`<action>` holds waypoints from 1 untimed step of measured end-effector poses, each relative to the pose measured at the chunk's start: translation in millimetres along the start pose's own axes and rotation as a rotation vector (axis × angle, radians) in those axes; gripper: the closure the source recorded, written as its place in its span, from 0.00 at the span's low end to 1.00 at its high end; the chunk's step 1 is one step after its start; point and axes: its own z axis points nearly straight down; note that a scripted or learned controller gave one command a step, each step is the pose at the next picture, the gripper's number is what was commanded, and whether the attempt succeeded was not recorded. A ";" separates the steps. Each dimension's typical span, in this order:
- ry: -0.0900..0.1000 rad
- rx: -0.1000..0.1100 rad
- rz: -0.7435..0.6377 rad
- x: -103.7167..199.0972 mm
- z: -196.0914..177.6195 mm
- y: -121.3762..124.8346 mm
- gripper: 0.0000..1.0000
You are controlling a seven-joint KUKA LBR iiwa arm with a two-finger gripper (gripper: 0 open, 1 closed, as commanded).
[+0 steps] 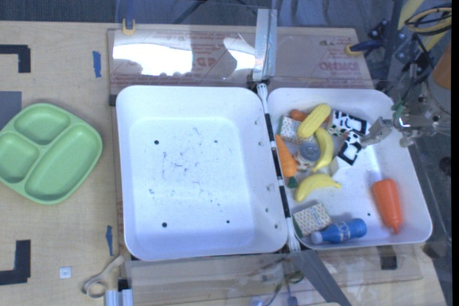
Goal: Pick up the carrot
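Basically not started: carrot lies in right bin, just below end effector, untouched. Can't tell if end effector's apart or together. Descent & grasp left.

Grey metal fingers beneath a cabled wrist with orange.

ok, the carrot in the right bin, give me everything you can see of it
The carrot is a stubby orange piece with a smooth, plastic-looking, toy-like surface. It lies flat on the floor of the right bin, near that bin's right wall toward the front corner, its long axis running roughly front to back, its front end narrower. No leafy top can be made out. It lies apart from the blue bottle to its left and from the bananas. The gripper sits beyond it, not touching.
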 end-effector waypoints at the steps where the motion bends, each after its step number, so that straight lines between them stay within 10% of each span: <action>1: 0.000 0.000 -0.034 64.3 37.6 -86.9 0.00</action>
